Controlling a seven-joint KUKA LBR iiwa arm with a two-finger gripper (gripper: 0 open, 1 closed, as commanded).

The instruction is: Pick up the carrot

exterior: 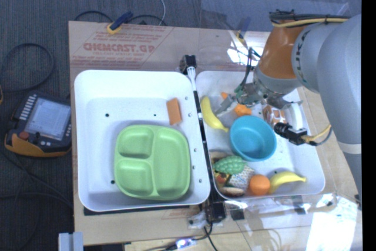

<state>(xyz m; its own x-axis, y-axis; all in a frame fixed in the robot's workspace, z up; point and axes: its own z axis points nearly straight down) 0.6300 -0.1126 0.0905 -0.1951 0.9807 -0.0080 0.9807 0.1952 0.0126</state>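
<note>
Carrot (pixel 242 109) lay in the right bin (pixel 314 170), near that bin's far end, showing as a small orange piece just beyond the rim of the blue bowl (pixel 252 138). Right beside it, on its left, the hand (pixel 230 104) hung low over the bin floor, reaching in from the grey arm (pixel 329 62) with its orange band (pixel 279 56). Whether the hand was spread or pressed together could not be told, since the metal parts there blurred into one another; nothing could be seen pinched between them.

A yellow banana (pixel 210 114) lay along the left wall of the right bin, just left of the hand. Nearer the camera in the same bin sat a green, leafy-looking toy (pixel 230 165), an orange ball-shaped fruit (pixel 259 184) and a second banana (pixel 286 178), all close together below the bowl.

The left bin (pixel 94 97) held a green divided plate (pixel 154 161) in its near half, and a small orange block (pixel 173 111) lay apart from it near the bin's right wall. Both bins stood side by side on the bench (pixel 117 47), which bore red lettering along its far part. A handheld pendant with a screen (pixel 44 123) lay on the carpeted floor to the left of the bench.
</note>
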